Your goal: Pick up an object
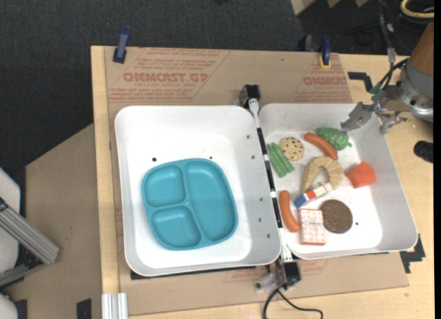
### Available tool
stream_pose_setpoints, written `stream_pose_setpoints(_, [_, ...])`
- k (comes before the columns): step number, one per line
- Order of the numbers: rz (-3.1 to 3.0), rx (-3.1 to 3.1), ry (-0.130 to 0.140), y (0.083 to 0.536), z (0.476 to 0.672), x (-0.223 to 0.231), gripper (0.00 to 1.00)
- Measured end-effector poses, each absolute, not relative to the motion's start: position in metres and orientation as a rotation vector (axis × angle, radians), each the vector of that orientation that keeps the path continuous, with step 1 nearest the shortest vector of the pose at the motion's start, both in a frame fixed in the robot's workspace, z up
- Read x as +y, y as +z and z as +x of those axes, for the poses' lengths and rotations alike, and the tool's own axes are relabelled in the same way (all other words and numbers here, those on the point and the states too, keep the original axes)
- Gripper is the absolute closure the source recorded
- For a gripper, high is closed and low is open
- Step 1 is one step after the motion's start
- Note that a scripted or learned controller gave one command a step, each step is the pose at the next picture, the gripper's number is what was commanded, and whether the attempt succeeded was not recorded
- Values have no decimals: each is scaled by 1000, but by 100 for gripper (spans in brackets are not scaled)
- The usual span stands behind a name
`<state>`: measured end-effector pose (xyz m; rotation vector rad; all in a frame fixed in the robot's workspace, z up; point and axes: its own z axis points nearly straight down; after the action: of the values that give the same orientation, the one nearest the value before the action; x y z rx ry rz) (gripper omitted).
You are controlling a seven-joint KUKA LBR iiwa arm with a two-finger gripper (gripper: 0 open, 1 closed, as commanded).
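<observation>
The pincer point(372, 114) hangs over the upper right edge of the right bin point(393, 173), its two fingers spread apart with nothing between them. Closest to it, just to its left and a little lower, lies a green leafy toy vegetable point(333, 136), touching the upper end of an orange carrot point(321, 145) that slants down beside it. Further left of the pincer sit a chocolate-chip cookie point(291, 148) and a green pea pod point(280, 159) near the bin's left wall. Below the pincer, an orange block point(362, 174) rests apart from the rest (no neighbour touches it). Lower and to the left is a tan croissant-like pastry point(322, 171), with a small red, white and blue tube point(313, 194) at its foot. Lowest of all, well below the pincer, come a round brown patty point(337, 216), a red-and-white carton point(311, 227) and a hot dog sausage point(289, 211).

Count: ten toy items in the right bin, one of each. Far to the pincer's left, the left bin point(138, 131) holds one teal divided plate point(189, 202) with three compartments. There are two bins in all.
</observation>
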<state>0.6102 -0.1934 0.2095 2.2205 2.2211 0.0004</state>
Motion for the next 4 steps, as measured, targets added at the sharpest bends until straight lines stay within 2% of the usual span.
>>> stream_pose_setpoints(1, [2227,2232,-8,90,630,-173,0])
stream_pose_setpoints(2, [2215,2226,2,84,668,-133,0])
stream_pose_setpoints(3, [2212,2218,10,99,670,-135,100])
stream_pose_setpoints(4, [2219,2213,3,150,658,-168,100])
